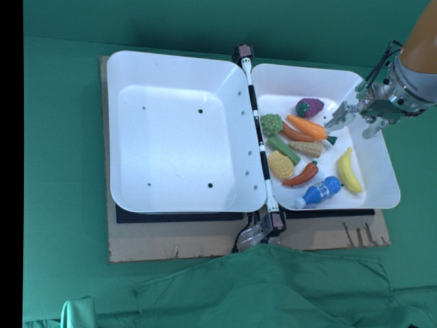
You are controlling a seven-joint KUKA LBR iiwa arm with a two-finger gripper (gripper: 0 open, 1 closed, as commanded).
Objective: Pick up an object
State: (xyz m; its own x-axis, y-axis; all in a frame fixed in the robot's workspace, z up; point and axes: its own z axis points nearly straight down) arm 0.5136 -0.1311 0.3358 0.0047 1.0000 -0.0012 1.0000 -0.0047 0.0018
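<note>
Nothing is lifted yet: we see the gripper [353, 120], jaws open, above the carrot [306, 126] in the right bin [382, 183].

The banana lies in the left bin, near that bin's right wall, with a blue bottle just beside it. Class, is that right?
Not quite. The camera view shows the banana in the right bin, near that bin's right wall, with the blue bottle just beside it.
</note>
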